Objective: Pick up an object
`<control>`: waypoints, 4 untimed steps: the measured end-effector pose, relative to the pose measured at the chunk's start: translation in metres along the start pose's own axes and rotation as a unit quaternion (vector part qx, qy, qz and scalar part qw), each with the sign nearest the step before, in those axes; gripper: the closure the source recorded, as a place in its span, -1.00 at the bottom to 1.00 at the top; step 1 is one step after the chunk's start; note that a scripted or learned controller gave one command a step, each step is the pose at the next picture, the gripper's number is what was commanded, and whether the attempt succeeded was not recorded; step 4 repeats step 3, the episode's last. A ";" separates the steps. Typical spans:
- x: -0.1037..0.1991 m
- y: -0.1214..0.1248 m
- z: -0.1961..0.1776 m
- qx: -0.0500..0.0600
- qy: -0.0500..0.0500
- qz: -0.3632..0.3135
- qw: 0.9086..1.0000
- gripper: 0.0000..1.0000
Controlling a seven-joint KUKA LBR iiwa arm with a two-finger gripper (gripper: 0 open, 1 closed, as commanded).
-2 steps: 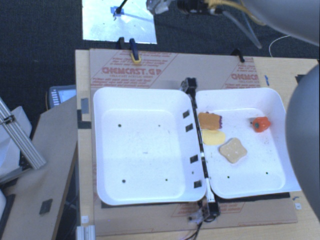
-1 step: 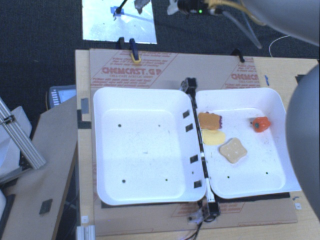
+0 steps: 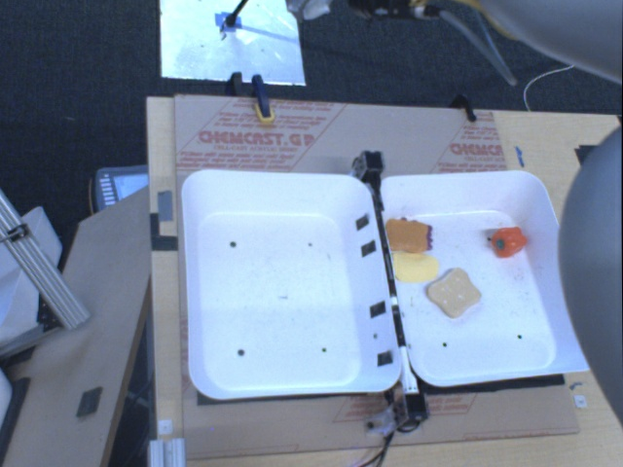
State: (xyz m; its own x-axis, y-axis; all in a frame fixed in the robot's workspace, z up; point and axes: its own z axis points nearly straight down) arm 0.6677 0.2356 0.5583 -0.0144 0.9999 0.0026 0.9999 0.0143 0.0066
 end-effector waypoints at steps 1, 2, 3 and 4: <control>0.000 0.000 0.000 0.000 0.000 0.000 1.000 -1.00; 0.001 0.000 -0.011 -0.001 0.000 -0.002 1.000 1.00; 0.001 0.000 -0.011 0.000 0.000 -0.003 1.000 -1.00; 0.001 0.000 -0.011 0.000 0.000 -0.003 1.000 -1.00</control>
